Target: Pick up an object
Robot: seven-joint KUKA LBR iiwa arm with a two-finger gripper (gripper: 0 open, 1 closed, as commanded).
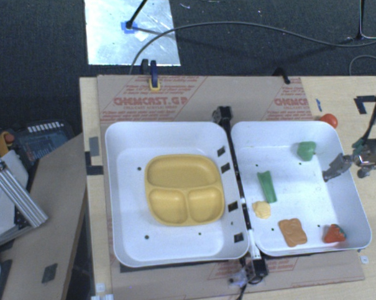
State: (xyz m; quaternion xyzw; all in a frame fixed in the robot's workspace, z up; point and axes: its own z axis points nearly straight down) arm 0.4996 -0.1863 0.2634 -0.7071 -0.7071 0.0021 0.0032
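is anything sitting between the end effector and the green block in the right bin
Nothing visible does. The end effector sits at the right bin's right edge, and only bare white floor lies between it and the green block.

My arm is running off the right edge of the frame, so just my gripper [335,168] and a short stretch of wrist are showing. The fingers are appearing as a small grey blur over the right bin's [358,207] rim; their spacing is not resolving. An orange-red object [328,119] beyond that bin's far corner is sitting partly behind the rim, too small to identify. At the left edge, an aluminium rail [12,185] is being cut off.
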